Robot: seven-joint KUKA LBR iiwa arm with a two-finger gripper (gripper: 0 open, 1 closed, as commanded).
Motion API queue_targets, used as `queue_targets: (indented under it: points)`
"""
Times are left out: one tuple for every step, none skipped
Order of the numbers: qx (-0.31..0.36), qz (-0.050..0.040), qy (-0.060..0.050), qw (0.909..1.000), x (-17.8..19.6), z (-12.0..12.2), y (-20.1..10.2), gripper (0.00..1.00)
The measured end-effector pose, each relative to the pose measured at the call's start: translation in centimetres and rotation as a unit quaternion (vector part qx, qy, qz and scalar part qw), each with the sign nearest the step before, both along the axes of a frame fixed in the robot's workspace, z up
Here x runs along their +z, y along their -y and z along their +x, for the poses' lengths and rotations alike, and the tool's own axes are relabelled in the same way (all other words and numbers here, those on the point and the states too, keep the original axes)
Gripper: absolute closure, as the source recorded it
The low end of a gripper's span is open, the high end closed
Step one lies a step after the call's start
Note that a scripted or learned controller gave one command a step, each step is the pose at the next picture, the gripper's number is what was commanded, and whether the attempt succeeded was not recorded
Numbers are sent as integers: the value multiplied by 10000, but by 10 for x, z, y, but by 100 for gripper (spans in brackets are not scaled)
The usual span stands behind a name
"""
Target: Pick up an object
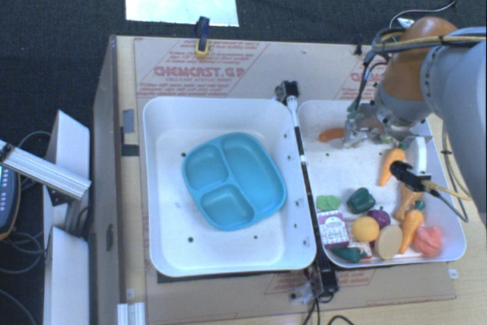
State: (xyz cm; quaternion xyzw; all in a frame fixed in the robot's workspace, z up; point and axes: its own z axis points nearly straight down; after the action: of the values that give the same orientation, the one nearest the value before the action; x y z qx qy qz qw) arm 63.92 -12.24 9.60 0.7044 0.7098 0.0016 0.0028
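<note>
Orange piece [332, 135], small & flattish, is lying in the right bin [319, 109] nr its far-left corner, on bare white floor. Its long axis is running approx left-right, along the bin's far wall, w/ the left end dipping slightly toward the near edge. Which end is the tip can't be told.

The arm [415, 76] is reaching in from the right & the jaws are hanging low just beside the orange piece, at its right end. Whether they're touching it isn't clear. Released or clenched: can't tell, too blurred.

Other toys are crowding the near-right part of the same bin: a carrot [392, 164] is lying mid-bin w/ its tip pointing toward the near-left, a 2nd carrot [411, 228] is sitting nr the near-right corner beside a pink lump [429, 240]. A green pepper [361, 200], a yellow fruit [365, 229] & a tan disc [389, 241] are clustering along the near edge, well apart from the orange piece.

In the left bin [163, 118], a blue divided plate [233, 180] is resting around the centre, turned at a slant.
</note>
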Motion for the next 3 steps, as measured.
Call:
queue_targets:
  points:
    - [-28,-3,-7,10000,42,23,52,100]
    - [-16,25,-28,10000,-12,30,82,100]
    - [4,11,-3,10000,0,32,82,100]
